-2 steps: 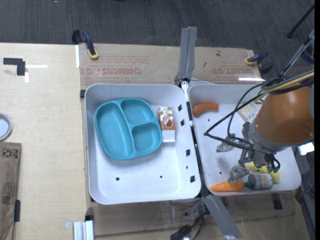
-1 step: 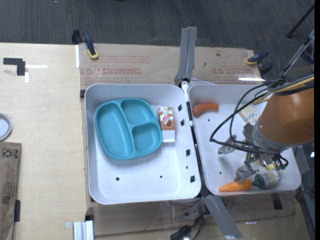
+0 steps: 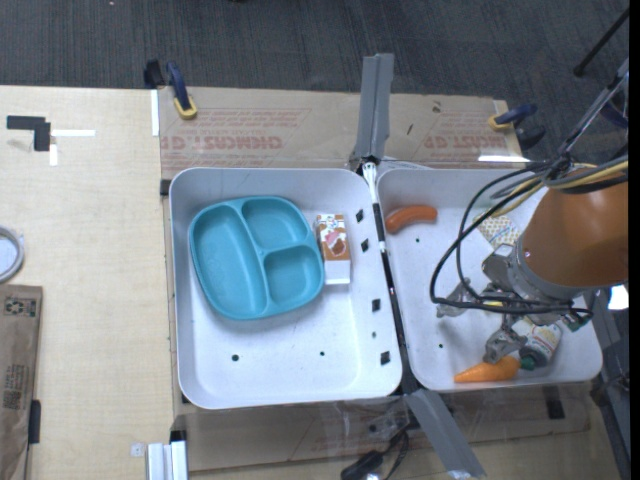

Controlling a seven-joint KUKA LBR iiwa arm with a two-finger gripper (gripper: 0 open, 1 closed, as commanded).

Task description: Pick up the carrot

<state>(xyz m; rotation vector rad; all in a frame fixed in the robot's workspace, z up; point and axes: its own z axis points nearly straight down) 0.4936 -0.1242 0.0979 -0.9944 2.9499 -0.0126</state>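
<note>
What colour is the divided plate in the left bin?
The divided plate is light blue, seen clearly in the camera view, lying in the left bin.

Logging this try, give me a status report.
Gripper low in right bin, right above carrot. Small bottle crowds it. No hold confirmed.

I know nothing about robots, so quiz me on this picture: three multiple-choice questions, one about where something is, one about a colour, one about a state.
1. Where does the carrot lie?
A. In the left bin
B. At the right bin's near edge
C. On the cardboard

2. What colour is the divided plate?
A. Blue
B. Red
C. Yellow

3. How does the plate's top look?
A. Piled with food
B. Bare
C. Covered by a lid

Answers: 1 B, the carrot lies by the right bin's front rim, beside the gripper. 2 A, it is light blue. 3 B, all three sections show bare blue.
</note>
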